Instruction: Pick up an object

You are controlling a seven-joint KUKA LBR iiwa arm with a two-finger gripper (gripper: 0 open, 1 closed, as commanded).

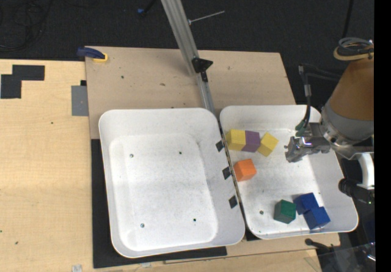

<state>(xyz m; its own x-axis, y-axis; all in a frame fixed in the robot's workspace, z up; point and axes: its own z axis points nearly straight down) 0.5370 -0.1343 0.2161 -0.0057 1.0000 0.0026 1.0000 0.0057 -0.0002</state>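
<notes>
Gripper [297, 147] hangs over the right bin [342, 219], just right of the yellow block [267, 143]; nothing is seen between its fingers, and whether they are spread or closed cannot be told. Yellow cube [236, 139] and purple cube [251, 141] stand touching in a row beside that block. Risk: crowded neighbours may cause a nudge rather than a grasp. Orange cube [245, 169] sits apart, lower.

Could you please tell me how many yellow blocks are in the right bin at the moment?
2. One yellow block sits by the bin's left wall; the other yellow block lies right of the purple block between them.
</notes>
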